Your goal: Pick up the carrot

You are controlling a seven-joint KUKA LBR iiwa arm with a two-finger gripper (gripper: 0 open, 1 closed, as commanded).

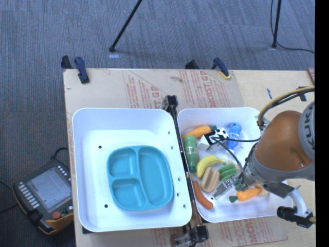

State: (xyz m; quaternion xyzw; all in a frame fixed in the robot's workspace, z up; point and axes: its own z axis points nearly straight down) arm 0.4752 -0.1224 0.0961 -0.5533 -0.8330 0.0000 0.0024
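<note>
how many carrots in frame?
2. One carrot lies at the right bin's upper left, near the divider. The other carrot lies at the lower right, by the pincer. The arm covers part of that bin, so more may be hidden.

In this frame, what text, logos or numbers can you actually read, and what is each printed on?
"KU": black letters on the arm's grey housing, cut off at the frame edge.
Red lettering on the cardboard sheet under the bins: repeated print, too blurred and skewed to read.
Handheld pendant screen beside the bench: contents too small to read.
</note>
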